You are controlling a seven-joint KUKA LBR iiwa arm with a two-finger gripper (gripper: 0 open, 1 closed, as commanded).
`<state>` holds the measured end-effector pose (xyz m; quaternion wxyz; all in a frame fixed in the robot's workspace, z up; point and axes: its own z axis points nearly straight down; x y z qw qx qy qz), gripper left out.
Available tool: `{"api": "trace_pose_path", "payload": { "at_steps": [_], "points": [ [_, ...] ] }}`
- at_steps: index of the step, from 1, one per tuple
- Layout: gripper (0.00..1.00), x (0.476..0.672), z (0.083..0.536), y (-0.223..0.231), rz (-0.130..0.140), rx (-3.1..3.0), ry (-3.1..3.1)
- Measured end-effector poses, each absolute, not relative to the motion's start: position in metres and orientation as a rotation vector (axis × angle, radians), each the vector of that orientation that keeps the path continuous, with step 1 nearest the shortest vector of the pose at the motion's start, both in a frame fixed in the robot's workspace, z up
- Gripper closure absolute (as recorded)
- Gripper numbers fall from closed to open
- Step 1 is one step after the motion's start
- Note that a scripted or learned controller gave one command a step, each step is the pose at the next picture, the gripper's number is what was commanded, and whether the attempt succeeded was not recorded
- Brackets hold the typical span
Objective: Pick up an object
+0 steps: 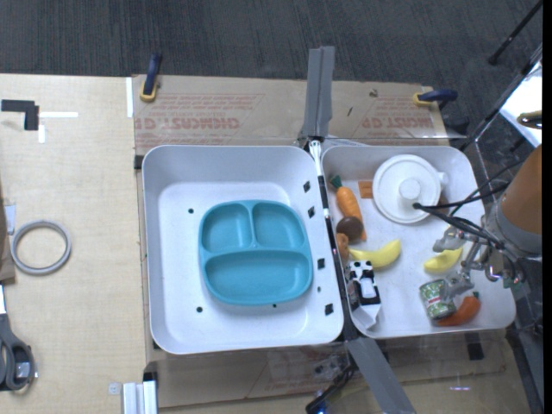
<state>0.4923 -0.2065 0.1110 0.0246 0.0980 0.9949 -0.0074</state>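
End effector [468, 264]: low over the right bin's near right part, reaching in from the right; whether it is spread or pinching anything cannot be made out.
Green packet [434, 297]: right under the end effector, near the bin's front edge; its print is too small to read.
Orange-red piece [461, 311]: touching the green packet on its right side.
Small yellow piece [445, 260]: just beside the end effector, to its left.
Banana [380, 254]: mid-bin, lying crosswise.
Carrot [348, 203]: near the bin's left wall, with a brown round thing [349, 226] just below it.
Black-and-white object [365, 283]: front left part of the right bin.
White round lid [407, 188]: back of the right bin.
Right bin [414, 327]: white, shallow.
Left bin [172, 257]: holds a teal divided plate [255, 253], three compartments.
Cardboard [224, 113]: behind the bins, red lettering upside down, not legible.
Table [78, 317]: pale wood; a grey ring [39, 246] lies at left.
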Motion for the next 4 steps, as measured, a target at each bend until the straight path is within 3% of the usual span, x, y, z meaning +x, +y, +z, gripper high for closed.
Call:
{"api": "trace_pose_path", "payload": {
  "at_steps": [1, 2, 3, 4],
  "points": [
    [0.00, 0.491, 0.111, -0.180, -0.013, 0.320, 3.081],
    [0.00, 0.527, 0.094, -0.097, -0.008, 0.592, 3.077],
    [0.00, 0.573, 0.104, -0.170, -0.001, 0.628, 3.073],
    [0.00, 0.610, 0.099, -0.104, 0.000, 0.559, 3.083]
  ]
}}
